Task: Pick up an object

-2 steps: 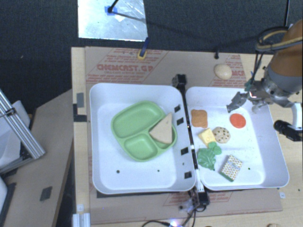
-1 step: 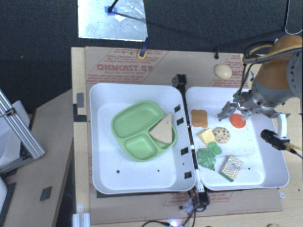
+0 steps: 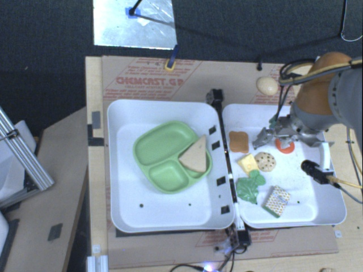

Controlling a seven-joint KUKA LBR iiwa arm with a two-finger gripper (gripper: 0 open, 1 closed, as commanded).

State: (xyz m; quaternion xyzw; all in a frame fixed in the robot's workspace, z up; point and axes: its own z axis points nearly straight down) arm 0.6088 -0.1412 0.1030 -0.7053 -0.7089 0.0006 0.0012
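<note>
Cookie (image 3: 265, 161) lies in the right bin (image 3: 329, 208) under the gripper (image 3: 267, 136); its state I cannot tell. Counter (image 3: 153, 78) board reads "CHEMCAST GP".

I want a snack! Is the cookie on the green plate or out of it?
Out. The cookie lies in the right bin, beside the yellow cheese; the green plate sits in the left bin.

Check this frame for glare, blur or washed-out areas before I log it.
Camera view: the foil sheet beyond the bins glares brightly; the left bin is near overexposed yet keeps its edges; the end effector looks slightly soft; the green tray and cookie are sharp.
</note>
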